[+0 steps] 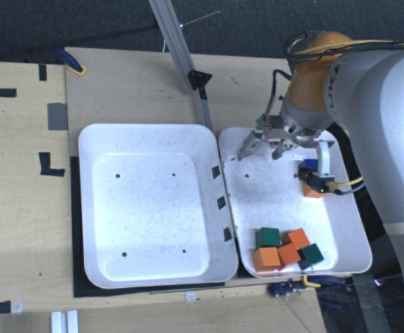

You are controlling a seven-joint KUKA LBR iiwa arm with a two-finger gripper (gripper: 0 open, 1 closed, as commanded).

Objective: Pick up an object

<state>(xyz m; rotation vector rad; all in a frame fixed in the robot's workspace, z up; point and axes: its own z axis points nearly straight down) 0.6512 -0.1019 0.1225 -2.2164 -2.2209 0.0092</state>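
**A:** What did the blocks look like?

**B:** Small, matte, hard-edged cubes bunched at the lower middle of the right bin (341, 217). A dark green block (268, 237) sat at the upper left of the bunch, with an orange block (298, 239) just to its right. Below them lay a larger orange block (266, 258), a second orange one (289, 255) touching it, and another dark green block (312, 254) at the lower right. They were packed close, several touching.

**B:** Further up, near the right wall of that bin, a blue block (310, 165) and an orange piece (313, 191) showed partly behind the arm's cabling.

**A:** Any long axis to them?

**B:** None that I could tell; they were roughly cubic. The green one at the lower right sat turned, a corner toward the bottom of the frame.

**A:** And the bins?

**B:** Both were shallow, smooth white plastic with rounded corners and faint speckling. The left bin (91, 144) showed four small dark dots on its floor. Both rested on a pale wooden surface (21, 207) over a black mat.

**A:** The end effector?

**B:** The end effector (257, 148) hung over the upper left part of the right bin, well apart from the bunch. Its thin metal fingers were spread apart, released, with nothing between them. Above it came an orange band (306, 85), then the smooth grey arm (368, 96).
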